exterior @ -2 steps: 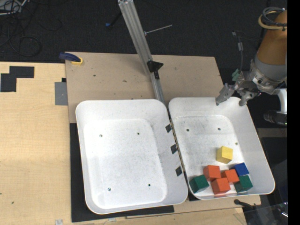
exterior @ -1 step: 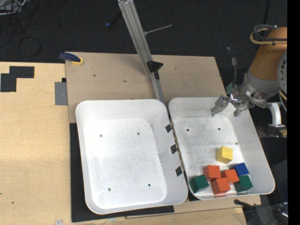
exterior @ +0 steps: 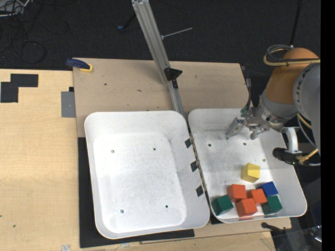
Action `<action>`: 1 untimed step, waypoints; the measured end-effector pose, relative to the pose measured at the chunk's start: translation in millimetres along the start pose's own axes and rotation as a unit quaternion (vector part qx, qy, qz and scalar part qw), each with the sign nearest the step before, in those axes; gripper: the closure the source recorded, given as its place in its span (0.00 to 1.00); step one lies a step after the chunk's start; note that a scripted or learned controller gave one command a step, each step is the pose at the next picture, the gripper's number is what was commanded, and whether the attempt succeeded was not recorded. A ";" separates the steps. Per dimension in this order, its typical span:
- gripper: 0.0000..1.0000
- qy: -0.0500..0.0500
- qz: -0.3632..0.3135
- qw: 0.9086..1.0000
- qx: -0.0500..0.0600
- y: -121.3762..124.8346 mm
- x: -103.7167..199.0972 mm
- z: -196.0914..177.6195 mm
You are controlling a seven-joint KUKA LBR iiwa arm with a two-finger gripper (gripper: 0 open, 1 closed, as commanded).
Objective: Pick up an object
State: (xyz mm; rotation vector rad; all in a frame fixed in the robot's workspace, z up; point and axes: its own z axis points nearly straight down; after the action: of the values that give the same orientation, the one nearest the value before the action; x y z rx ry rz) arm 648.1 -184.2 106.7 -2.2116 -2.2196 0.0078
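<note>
The right bin [exterior: 220, 156] holds several small blocks near its front right corner: a yellow block [exterior: 251, 172], an orange block [exterior: 238, 191], a second orange block [exterior: 258, 196], a third orange block [exterior: 246, 207], a blue block [exterior: 269, 188], a green block [exterior: 222, 204] and another green block [exterior: 272, 206]. My gripper [exterior: 242, 131] hangs over the far part of the right bin, well behind the yellow block. Its fingers are spread apart, open, with nothing between them.
The left bin [exterior: 138, 171] sits beside the right one, with black clips [exterior: 192, 165] along the shared edge. A slanted aluminium rail [exterior: 156, 46] rises behind the bins. A blue-and-yellow clamp [exterior: 79, 64] lies at the bench's far left corner.
</note>
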 end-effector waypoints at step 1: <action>1.00 -0.001 0.001 1.000 -0.003 1.8 -0.8 -14.9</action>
State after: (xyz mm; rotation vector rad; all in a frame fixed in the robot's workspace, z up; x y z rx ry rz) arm 650.0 -185.1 121.6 -2.2170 -2.2220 0.0017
